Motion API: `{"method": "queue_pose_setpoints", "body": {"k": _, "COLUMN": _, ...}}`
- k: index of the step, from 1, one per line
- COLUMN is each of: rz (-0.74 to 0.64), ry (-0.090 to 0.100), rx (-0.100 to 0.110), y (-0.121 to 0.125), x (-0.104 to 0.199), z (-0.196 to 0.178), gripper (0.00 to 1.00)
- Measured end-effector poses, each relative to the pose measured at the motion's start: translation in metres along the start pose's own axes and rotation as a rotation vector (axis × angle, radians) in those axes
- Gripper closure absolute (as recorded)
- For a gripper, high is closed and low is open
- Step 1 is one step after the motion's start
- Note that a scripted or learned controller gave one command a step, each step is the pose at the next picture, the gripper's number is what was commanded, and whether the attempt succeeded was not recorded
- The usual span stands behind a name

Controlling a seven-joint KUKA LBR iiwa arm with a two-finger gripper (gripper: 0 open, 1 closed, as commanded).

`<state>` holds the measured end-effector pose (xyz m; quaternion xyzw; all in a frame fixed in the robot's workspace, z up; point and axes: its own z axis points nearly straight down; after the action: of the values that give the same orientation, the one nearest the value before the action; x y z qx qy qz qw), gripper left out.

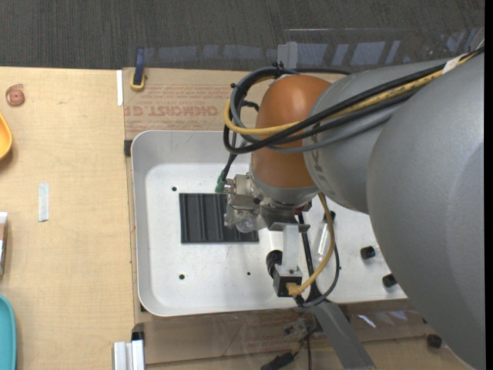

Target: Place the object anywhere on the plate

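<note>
Pincer (pixel 245 216) over flat black ribbed object (pixel 206 217)

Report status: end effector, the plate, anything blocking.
End effector low over the white bin, at the right edge of the dark ribbed plate. Nothing seen between its fingers. Arm covers the bin's right half.

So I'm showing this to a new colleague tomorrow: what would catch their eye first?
The big grey arm with its orange band fills the right side and hangs over the white bin. Next, the dark ribbed rectangle lying flat in the bin, at the wrist's left. Yellow and black cables loop around the band.
</note>
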<state>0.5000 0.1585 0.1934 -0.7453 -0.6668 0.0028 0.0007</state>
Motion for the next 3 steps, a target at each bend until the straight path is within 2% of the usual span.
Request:
{"method": "queue_pose_setpoints", "body": {"k": 1, "rz": -0.34, "ry": -0.001, "rx": -0.003, "y": 0.043, "x": -0.008, "z": -0.106, "gripper": 1.0}}
{"method": "queue_pose_setpoints", "body": {"k": 2, "rz": -0.585, "ry": -0.001, "rx": -0.004, "y": 0.103, "x": -0.013, "z": -0.102, "gripper": 1.0}}
{"method": "queue_pose_setpoints", "body": {"k": 3, "rz": -0.583, "ry": 0.0, "rx": -0.003, "y": 0.043, "x": 0.037, "z": -0.094, "gripper": 1.0}}
